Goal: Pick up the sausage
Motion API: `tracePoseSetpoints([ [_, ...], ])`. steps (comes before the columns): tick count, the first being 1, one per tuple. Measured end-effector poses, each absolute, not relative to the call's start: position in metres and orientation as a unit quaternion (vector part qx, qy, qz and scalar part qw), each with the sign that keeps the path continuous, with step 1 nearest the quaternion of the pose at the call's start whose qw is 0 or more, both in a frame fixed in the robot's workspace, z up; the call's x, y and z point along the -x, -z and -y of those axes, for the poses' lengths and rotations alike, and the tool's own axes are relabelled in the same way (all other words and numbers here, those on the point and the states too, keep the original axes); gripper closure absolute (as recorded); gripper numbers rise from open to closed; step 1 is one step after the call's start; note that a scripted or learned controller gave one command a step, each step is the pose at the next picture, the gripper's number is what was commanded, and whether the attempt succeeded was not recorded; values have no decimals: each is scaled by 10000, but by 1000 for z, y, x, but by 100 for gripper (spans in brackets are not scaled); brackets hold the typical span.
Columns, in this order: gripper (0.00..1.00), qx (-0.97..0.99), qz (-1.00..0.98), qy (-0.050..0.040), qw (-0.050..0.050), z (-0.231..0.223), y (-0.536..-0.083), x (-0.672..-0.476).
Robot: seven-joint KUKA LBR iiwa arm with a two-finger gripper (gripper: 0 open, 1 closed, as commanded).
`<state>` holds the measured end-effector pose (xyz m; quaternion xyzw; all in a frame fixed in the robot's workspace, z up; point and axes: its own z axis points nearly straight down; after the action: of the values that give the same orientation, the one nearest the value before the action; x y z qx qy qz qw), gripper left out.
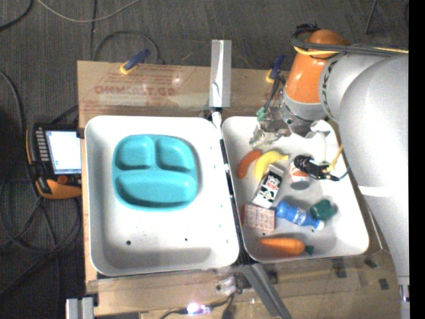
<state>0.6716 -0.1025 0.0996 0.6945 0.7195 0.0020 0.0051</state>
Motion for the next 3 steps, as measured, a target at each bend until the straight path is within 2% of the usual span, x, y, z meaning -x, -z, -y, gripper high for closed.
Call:
tracePoseSetpoints([
  [1,0,-6945,-7195,-19,50,102,-99,-672],
  [2,0,-6869,-7267,6,48,99,-89,-670],
  [3,100,-6869,-7267,-6,62,100,-100,-671],
])
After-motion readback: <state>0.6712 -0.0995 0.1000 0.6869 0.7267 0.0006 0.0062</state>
